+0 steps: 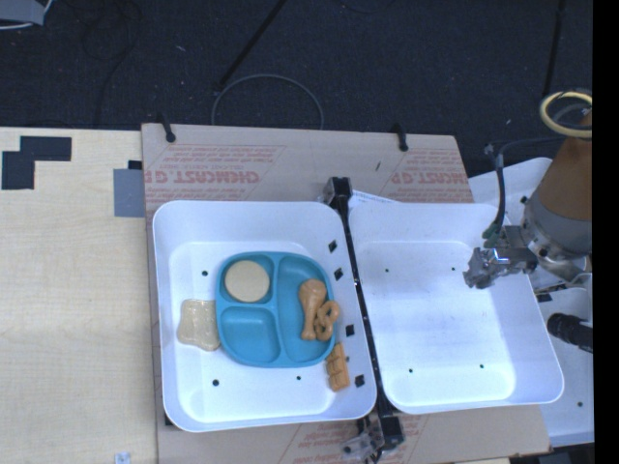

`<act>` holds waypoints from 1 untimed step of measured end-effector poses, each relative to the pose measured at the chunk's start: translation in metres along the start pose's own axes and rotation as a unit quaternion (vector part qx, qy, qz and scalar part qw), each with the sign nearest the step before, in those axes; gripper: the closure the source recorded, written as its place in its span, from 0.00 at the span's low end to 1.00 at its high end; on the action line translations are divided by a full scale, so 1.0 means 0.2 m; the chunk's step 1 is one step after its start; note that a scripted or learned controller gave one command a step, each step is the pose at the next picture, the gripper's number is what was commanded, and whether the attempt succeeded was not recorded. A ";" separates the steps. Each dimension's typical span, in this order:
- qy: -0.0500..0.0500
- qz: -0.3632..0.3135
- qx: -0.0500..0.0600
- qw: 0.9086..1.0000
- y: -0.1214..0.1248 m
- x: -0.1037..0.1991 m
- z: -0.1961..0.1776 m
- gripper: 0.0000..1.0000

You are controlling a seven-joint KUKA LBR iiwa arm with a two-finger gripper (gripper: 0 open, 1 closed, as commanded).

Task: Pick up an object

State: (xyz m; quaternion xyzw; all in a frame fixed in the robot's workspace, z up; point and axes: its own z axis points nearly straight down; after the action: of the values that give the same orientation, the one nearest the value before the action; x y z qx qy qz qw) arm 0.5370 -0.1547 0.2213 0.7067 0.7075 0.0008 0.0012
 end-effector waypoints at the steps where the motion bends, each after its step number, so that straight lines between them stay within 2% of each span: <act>1: 0.001 0.001 0.004 1.000 0.00 0.00 0.07 1.00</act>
State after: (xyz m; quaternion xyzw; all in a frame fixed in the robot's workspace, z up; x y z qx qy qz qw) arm 0.5368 -0.1543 0.2069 0.7073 0.7069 -0.0013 -0.0017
